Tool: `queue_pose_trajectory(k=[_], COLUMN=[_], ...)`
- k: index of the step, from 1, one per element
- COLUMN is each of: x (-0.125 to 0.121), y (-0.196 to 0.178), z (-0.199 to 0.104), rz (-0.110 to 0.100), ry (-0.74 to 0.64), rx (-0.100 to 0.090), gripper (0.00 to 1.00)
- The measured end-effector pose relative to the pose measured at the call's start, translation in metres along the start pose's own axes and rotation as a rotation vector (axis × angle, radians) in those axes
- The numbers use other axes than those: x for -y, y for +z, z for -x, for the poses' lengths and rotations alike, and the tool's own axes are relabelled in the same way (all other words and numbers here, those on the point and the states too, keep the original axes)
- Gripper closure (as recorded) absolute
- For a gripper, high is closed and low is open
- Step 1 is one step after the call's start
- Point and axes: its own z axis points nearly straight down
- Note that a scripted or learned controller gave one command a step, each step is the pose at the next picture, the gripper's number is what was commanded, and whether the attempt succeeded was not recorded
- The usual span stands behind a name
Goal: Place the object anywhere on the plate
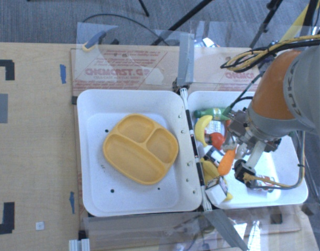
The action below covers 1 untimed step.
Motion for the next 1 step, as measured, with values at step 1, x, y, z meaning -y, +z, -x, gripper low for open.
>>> queue_pose_trajectory(k=[1], x=[0.0606], y=[-0.0251], z=[-0.0784], rz=[0.005], ry=[-0.109], rx=[-0.002], gripper=[1.00])
